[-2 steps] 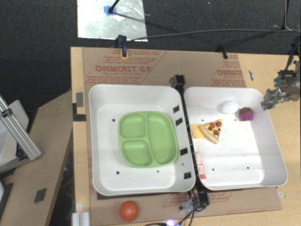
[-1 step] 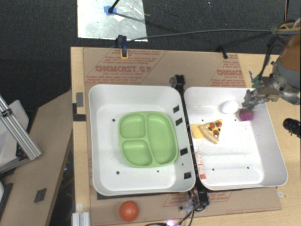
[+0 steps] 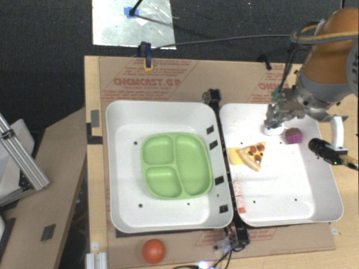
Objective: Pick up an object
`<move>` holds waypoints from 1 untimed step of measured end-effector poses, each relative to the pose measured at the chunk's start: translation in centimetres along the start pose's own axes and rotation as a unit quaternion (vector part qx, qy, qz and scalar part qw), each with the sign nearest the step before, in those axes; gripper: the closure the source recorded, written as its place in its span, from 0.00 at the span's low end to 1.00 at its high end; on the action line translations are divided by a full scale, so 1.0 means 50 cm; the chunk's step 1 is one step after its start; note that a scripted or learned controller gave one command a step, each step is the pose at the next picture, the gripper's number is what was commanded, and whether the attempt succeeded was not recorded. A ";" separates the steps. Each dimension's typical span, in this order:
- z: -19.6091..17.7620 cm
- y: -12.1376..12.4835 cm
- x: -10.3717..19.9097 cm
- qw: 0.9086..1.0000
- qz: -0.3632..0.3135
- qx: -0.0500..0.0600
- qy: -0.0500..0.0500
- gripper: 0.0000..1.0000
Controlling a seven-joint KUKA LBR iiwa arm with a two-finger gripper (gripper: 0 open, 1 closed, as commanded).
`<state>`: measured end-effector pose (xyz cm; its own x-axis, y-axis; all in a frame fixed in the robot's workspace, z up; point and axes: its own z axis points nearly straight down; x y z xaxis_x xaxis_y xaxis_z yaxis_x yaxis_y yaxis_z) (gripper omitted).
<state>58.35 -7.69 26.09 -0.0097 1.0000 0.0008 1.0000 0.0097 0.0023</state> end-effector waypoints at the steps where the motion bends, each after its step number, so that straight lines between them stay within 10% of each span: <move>1: -0.007 0.023 0.110 1.000 0.000 0.000 0.000 1.00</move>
